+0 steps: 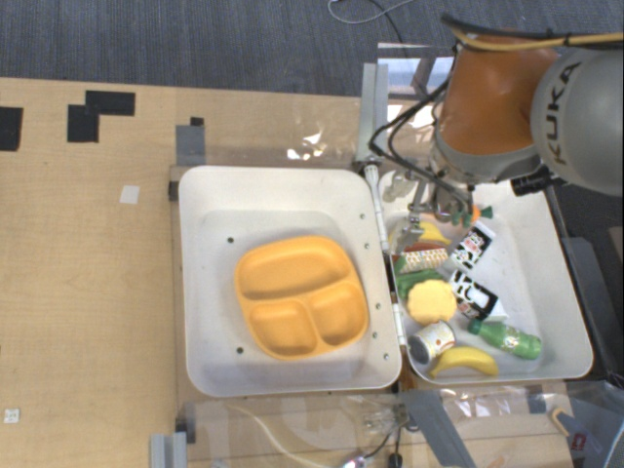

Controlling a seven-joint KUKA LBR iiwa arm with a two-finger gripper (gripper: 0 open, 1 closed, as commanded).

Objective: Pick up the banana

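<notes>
The banana (464,361) is yellow and curved. It lies in the right bin (565,310) against the near wall, between a small tin (432,340) and a green bottle (505,337). My gripper (437,211) hangs below the orange band at the far end of that bin, well away from the banana. It is open, with nothing between its fingers. Just under it lies a small yellow item (430,232).
The left bin (205,261) holds a yellow compartment plate (297,295). In the right bin there are also a round yellow object (431,302), a red-and-green packet (422,259) and two black-and-white items (472,247) (475,296). Cables loop beside the wrist.
</notes>
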